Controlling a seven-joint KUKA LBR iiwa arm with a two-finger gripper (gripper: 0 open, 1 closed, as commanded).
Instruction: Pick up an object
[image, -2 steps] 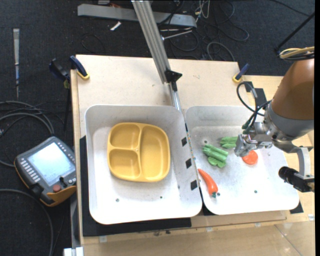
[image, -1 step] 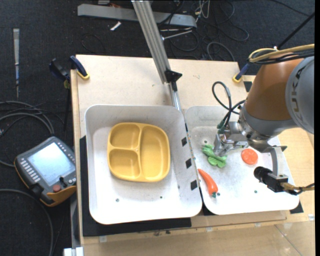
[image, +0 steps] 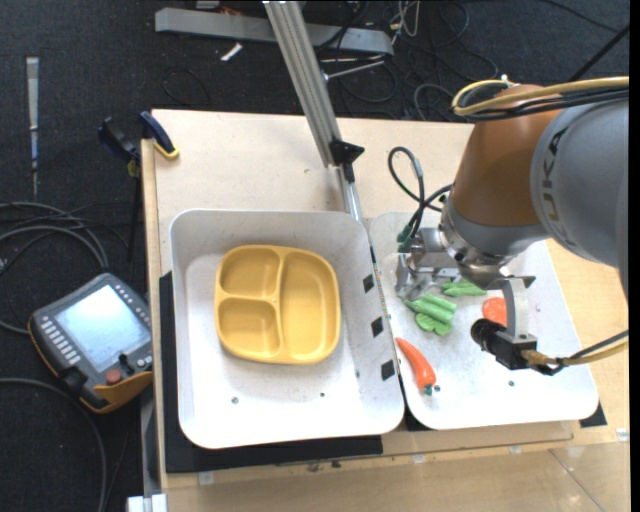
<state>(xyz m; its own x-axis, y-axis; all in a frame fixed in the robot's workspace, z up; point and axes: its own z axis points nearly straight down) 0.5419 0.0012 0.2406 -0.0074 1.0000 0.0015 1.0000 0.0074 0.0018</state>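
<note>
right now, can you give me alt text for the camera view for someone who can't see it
A grey and orange robot arm reaches in from the right, its gripper low over green toy vegetables in the right white bin. An orange chili pepper lies nearer the front of that bin. The left white bin holds a yellow divided plate.

Bright even light, perhaps slightly soft.

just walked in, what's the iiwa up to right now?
The arm is reaching into the right bin from the right, with its hand down over a cluster of green pieces. Nothing is visibly held. An orange carrot-like piece lies loose nearby, closer to the front. A yellow divided plate sits in the left bin, untouched.
</note>
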